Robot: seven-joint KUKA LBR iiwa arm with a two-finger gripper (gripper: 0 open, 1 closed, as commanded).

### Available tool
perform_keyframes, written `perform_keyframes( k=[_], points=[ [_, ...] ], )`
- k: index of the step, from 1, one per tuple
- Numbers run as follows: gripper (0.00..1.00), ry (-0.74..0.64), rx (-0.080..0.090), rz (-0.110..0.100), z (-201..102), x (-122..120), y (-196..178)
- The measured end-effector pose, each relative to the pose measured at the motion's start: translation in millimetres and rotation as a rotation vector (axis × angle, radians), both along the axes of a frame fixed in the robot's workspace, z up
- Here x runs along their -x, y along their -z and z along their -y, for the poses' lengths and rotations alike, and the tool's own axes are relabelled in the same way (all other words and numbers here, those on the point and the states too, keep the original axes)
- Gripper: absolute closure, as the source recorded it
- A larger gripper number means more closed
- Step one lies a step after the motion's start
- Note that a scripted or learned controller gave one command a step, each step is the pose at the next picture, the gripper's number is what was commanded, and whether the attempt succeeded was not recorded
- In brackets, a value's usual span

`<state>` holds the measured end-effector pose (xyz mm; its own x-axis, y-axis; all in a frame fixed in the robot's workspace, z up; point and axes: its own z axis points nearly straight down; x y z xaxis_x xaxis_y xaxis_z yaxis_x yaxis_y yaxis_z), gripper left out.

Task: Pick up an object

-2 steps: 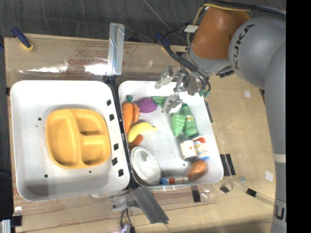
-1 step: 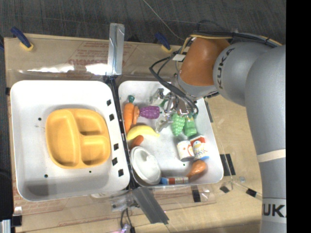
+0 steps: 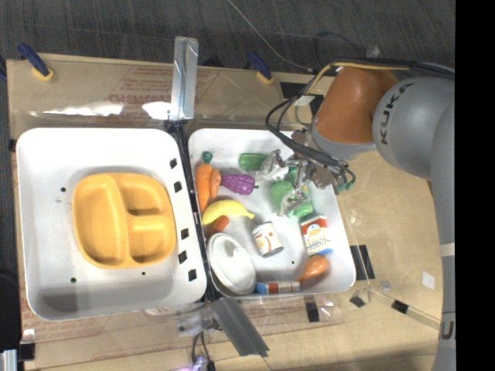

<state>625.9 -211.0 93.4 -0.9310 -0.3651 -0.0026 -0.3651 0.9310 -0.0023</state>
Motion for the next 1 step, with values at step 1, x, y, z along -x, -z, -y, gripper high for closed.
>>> perform_keyframes(
  k=[1],
  points=[
    [0.0, -0.042, -0.003, -0.004, -30.1, 73.1, 1.4]
  ],
)
